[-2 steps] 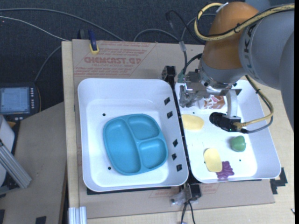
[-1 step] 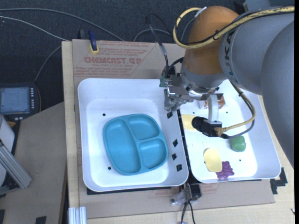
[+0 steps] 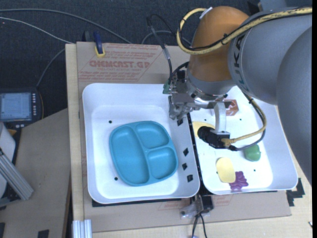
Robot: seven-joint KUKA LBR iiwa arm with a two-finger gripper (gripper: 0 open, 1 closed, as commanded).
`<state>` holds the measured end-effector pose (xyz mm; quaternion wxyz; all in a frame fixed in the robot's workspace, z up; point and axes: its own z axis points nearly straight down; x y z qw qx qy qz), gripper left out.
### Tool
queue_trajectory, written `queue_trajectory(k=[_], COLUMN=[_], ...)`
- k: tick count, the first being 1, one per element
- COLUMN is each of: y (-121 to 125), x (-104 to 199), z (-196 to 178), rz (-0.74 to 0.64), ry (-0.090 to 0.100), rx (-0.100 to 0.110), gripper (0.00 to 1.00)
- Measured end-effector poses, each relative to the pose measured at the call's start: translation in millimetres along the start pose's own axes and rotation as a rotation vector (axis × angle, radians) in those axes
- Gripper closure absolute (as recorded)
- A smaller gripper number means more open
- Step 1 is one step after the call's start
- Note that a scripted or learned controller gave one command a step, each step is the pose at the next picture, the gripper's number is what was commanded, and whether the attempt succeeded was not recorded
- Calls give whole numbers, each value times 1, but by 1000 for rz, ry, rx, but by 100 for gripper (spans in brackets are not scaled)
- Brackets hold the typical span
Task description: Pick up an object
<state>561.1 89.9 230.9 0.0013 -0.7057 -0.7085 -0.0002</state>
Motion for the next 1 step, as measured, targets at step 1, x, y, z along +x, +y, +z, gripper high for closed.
queue_trajectory(k=[1], y=[0], x=[-1], z=[1], rz=[2], ry=[-1], rx=[1], gripper=[0])
